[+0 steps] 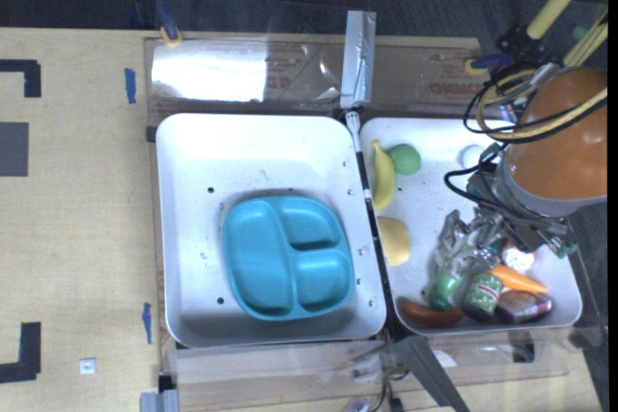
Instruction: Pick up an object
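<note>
My gripper [462, 244] hangs low in the right bin [435, 167], under the arm's orange band [565, 135]. It sits just above a cluster of toy food at the bin's front: a green bottle-like piece [448, 287], an orange carrot [519, 280], a purple eggplant [526, 307] and a brown sausage [428, 312]. A yellow banana [382, 175], a green ball [406, 159] and a yellow lemon-like piece [393, 239] lie along the bin's left side, apart from the gripper. The arm hides part of the bin's right side.
The left bin [193, 159] holds a blue divided plate [287, 256]. A ridge [368, 207] separates the two bins. Black and yellow cables [502, 106] loop beside the arm. A clear plastic wall [251, 72] stands behind the bins.
</note>
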`<control>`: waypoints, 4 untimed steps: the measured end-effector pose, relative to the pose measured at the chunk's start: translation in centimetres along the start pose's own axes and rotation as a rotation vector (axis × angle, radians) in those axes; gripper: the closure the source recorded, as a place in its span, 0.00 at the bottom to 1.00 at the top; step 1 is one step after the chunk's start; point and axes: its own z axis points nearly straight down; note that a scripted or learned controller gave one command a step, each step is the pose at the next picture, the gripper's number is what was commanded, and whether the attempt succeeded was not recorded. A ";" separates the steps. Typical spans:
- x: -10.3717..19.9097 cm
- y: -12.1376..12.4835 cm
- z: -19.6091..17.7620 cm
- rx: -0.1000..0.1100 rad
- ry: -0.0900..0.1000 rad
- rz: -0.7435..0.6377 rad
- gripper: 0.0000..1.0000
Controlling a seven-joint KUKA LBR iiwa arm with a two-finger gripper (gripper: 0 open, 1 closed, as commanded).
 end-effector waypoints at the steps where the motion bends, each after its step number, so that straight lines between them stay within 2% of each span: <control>1: -1.5 -2.4 -1.4 0.002 -0.004 -0.438 1.00; 2: -4.0 -5.8 -5.7 0.004 -0.006 -0.114 1.00; 3: 0.6 -0.4 -5.3 0.000 -0.001 -0.282 1.00; 4: -1.7 -0.1 -9.6 0.003 -0.005 -0.192 1.00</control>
